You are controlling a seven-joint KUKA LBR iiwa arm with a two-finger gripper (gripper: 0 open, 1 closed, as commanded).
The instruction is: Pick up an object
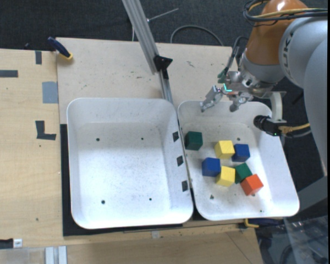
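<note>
Orange cube (252, 184) nearest the lens, at the low right of the right bin (280, 202), touching a dark green cube (242, 171). Packed tight with a yellow cube (226, 176) and a blue cube (211, 166); second yellow cube (224, 148) and second blue cube (241, 152) just above. Clustered so close that finger room between neighbours looks scarce, probably a poor first pick. Lone green cube (193, 140) apart to the left, near the bin's inner wall, free on all sides, so likely the easiest target. Nothing lifted yet.

Gripper (222, 99) up over the bin's far rim, fingers spread apart, nothing between them. Poised high and away from the cubes, seemingly ahead of a descent. Orange band (272, 29) above the wrist, arm coming in from the right.

Left bin (77, 114) alongside, sharing the middle edge. Grey metal rail (146, 32) slanting down to the divide. Blue and yellow clamp (60, 47) on the bench, far left.
</note>
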